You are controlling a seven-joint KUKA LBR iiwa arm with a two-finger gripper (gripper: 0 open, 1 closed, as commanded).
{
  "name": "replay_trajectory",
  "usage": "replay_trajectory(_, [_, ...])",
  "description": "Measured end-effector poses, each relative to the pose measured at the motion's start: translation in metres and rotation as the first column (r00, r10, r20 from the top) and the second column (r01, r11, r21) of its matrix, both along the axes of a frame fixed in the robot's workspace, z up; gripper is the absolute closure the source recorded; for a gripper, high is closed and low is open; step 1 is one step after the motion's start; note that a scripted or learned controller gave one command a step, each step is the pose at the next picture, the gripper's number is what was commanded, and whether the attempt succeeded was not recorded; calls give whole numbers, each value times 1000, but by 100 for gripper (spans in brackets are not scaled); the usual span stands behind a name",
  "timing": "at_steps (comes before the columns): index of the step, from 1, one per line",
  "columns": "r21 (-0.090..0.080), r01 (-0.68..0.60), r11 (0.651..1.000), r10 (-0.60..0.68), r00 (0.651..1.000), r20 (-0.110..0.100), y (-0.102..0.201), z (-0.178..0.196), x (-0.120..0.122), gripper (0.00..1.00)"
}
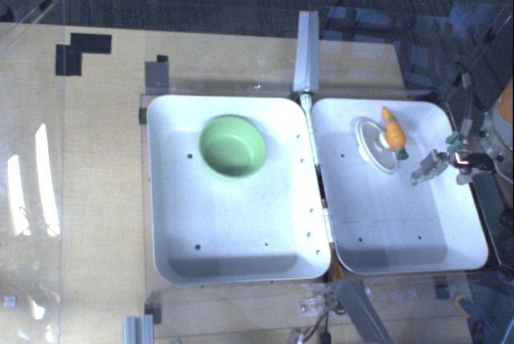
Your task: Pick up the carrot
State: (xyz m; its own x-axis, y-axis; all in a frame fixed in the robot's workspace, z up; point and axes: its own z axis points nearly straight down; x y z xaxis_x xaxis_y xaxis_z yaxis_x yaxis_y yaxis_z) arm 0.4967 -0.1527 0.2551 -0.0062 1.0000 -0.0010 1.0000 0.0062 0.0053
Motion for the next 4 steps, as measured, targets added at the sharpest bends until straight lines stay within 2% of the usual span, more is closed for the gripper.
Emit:
replay_trajectory(1, [1, 71, 997, -71, 997, 0, -21, -43, 75, 0])
replay_trajectory(2, [-1, -11, 1000, 11, 1000, 6, -29, -108, 150, 0])
replay_trajectory(3, [6, 254, 967, -254, 967, 1, -47, -167, 162, 0])
replay_trajectory(4, [2, 111, 994, -111, 994, 2, 53, -167, 171, 0])
